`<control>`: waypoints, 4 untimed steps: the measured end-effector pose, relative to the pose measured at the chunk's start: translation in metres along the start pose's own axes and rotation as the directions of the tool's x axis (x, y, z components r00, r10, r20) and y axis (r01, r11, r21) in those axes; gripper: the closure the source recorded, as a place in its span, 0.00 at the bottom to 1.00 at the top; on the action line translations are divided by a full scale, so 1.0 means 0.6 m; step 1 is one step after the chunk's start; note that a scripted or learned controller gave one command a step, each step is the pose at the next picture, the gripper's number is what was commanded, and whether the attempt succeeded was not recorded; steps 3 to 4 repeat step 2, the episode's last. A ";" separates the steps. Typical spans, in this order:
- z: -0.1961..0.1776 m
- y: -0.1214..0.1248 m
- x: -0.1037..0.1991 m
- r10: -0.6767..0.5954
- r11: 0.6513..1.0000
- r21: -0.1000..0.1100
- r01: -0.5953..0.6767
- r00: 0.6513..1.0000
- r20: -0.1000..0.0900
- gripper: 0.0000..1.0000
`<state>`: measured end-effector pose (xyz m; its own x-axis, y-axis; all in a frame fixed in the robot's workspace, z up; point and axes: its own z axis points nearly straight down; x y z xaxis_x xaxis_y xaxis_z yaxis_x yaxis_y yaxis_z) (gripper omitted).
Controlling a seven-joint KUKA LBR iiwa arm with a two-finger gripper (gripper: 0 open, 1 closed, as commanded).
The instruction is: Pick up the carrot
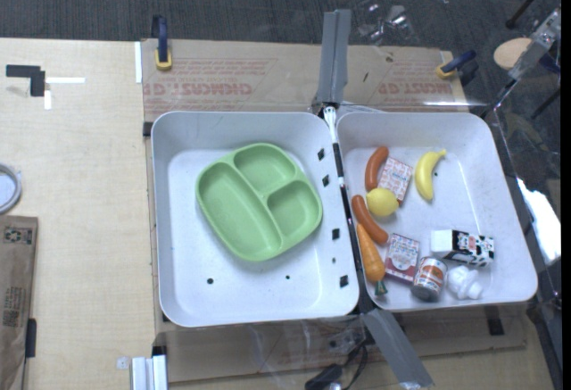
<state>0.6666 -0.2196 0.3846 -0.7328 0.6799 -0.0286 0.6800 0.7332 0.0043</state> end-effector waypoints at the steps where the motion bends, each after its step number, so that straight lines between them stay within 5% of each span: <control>1: -0.015 0.001 -0.002 -0.001 1.000 -0.001 0.001 1.000 0.004 1.00; 4: -0.030 0.002 -0.004 -0.003 1.000 -0.001 0.003 1.000 0.008 1.00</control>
